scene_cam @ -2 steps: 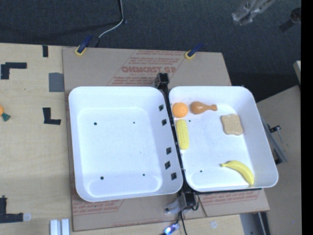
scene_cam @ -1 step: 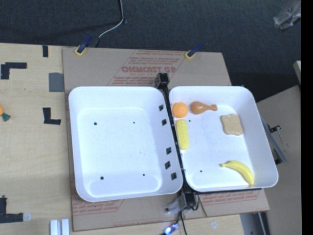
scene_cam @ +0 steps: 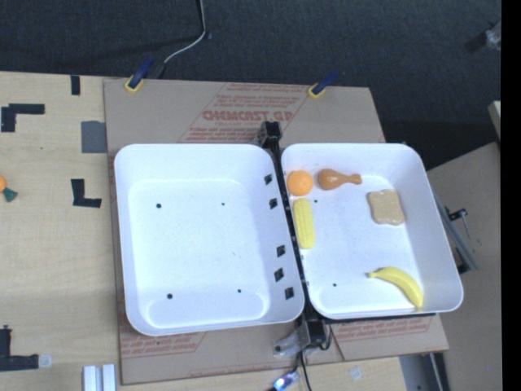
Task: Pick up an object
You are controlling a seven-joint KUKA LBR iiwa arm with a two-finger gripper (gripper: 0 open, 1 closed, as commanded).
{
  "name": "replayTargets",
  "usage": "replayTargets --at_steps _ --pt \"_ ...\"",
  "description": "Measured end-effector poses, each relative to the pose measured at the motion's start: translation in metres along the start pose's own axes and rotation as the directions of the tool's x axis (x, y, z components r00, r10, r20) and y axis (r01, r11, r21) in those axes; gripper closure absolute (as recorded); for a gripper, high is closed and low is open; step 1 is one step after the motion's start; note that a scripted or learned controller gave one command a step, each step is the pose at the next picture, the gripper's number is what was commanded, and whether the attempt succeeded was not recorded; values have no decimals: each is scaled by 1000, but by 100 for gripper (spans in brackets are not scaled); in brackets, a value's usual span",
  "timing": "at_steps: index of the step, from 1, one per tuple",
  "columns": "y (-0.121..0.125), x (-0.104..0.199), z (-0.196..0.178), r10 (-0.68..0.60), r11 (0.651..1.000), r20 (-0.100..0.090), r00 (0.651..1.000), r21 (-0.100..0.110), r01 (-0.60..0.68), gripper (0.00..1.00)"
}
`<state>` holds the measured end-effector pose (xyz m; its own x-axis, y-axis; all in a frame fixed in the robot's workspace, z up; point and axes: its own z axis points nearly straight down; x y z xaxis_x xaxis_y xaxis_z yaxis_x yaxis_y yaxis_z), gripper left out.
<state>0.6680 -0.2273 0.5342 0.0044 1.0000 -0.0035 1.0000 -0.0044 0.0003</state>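
End effector's grip beyond telling; banana (scene_cam: 399, 284), corn (scene_cam: 304, 223), orange (scene_cam: 299, 182) in right bin (scene_cam: 350, 255)

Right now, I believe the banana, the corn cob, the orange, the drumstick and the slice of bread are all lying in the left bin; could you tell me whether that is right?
Not quite: the bin is wrong. The camera view shows the banana, the corn cob, the orange, the drumstick and the slice of bread all lying in the right bin, not the left bin.

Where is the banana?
The banana lies in the right bin, in its near right corner, below the bread.
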Motion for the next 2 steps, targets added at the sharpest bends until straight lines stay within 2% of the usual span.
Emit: replayTargets --at_steps 2 --pt "1 5 0 -6 1000 -2 1000 1 6 100"
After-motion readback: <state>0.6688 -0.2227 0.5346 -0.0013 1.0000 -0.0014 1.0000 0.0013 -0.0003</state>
